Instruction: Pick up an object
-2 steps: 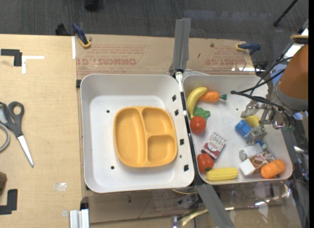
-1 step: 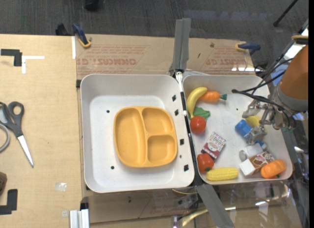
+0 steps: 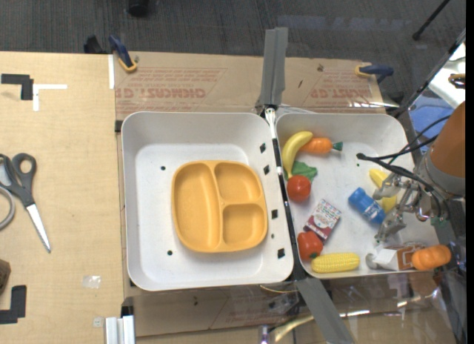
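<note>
Corn cob (image 3: pixel 335 262) lay at the right bin's (image 3: pixel 348 123) lower edge. Gripper (image 3: pixel 394 215) hovered at the right rim beside a blue bottle (image 3: pixel 366 205), fingers apart, gripping nothing. Scissors (image 3: pixel 28 194) sat far left on the wooden bench (image 3: pixel 59 142).

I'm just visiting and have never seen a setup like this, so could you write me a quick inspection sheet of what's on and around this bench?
Surface: two white bins side by side, left bin and right bin, on a cardboard-covered bench.
Job's things: in the right bin, a banana, carrot, tomato, red-and-white packet, corn cob, blue item.
Clutter: a yellow divided plate in the left bin; scissors on the bench at far left.
Grippers: hand low over the right bin's right side; fingers unclear.
Cables: black cables run to the arm.
Surroundings: dark carpet; blue clamps on the cardboard's far edge.
</note>
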`<state>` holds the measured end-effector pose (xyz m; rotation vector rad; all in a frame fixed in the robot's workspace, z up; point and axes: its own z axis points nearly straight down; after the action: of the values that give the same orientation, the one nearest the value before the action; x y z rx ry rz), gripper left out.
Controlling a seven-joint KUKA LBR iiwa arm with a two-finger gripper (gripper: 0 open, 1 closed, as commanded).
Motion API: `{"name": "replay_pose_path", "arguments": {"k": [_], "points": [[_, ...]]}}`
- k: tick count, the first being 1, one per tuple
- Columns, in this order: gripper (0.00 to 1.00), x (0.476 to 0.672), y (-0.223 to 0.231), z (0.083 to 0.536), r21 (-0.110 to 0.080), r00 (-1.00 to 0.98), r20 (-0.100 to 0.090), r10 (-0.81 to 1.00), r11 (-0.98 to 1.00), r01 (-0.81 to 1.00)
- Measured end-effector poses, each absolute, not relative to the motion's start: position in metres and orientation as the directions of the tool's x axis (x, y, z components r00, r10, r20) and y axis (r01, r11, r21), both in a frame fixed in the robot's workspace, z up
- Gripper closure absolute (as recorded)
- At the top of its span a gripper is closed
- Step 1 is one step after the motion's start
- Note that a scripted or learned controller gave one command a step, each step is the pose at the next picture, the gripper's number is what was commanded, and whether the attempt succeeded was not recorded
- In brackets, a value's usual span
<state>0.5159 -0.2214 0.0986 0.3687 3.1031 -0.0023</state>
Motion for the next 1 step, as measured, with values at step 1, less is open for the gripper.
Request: {"name": "replay_pose_path", "arguments": {"k": [1], "points": [[0.0, 0.5196, -0.1873, 0.0925, 0.002, -0.955, -0.003, 0.296, 0.955, 0.296]]}}
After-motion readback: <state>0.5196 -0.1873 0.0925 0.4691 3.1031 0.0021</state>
